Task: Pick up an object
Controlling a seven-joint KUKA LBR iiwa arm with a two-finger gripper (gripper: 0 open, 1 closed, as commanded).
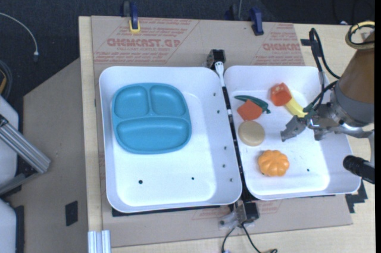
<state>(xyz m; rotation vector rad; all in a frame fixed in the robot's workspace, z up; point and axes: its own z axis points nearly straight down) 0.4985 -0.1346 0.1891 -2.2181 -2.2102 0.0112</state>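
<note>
The pincer hangs open and holding nothing in the right bin, beside the tan disc, above the orange pumpkin, near the yellow piece.

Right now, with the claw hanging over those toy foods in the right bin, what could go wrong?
The claw hangs over bare bin floor between the foods, so a straight drop would likely catch nothing. The beige disc, red pepper and pumpkin lie close together, so reaching for one could knock another. The yellow piece lies against the red-orange piece, so a pinch there might nudge both instead of gripping one.
</note>
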